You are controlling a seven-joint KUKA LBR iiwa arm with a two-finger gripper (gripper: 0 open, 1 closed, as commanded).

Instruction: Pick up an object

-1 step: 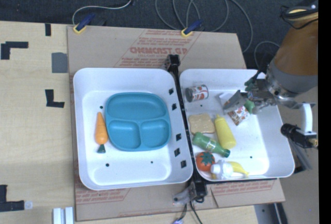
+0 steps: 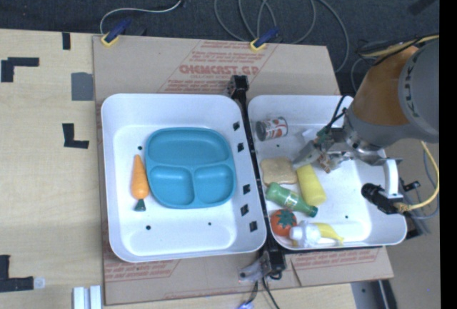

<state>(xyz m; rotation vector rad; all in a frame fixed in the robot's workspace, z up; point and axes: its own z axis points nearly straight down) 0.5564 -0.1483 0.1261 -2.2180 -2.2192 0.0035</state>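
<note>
From the camera above the counter (image 2: 43,158), two white bins sit side by side on a sheet of cardboard (image 2: 214,68). The left bin (image 2: 114,158) holds a blue divided plate (image 2: 189,166), lying flat in the middle, and a toy carrot (image 2: 138,179) resting just beside the plate's left edge, pointing along the bin.

The right bin (image 2: 357,225) carries the clutter, so it is probably where a pick will be tried. A small can (image 2: 272,128) lies on its side near the top left corner. Below it sit a pale sponge-like block (image 2: 278,172), a yellow bottle (image 2: 310,185) just beside it, a green bottle (image 2: 291,199) lying slantwise, a red tomato-like toy (image 2: 283,222), and a white and yellow bottle (image 2: 318,232) against the lower wall. These pieces crowd together, several touching, which may make a clean grasp hard.

The arm (image 2: 389,97) reaches in from the right and bends down over the right bin. The gripper (image 2: 325,150) hangs low just above the yellow bottle and near the block. Whether it is wide, narrow or holding anything cannot be told: it is small, dark and partly covered by the wrist. Nothing shows between its tips.

Loose cables (image 2: 278,8) lie on the dark floor beyond the counter.
</note>
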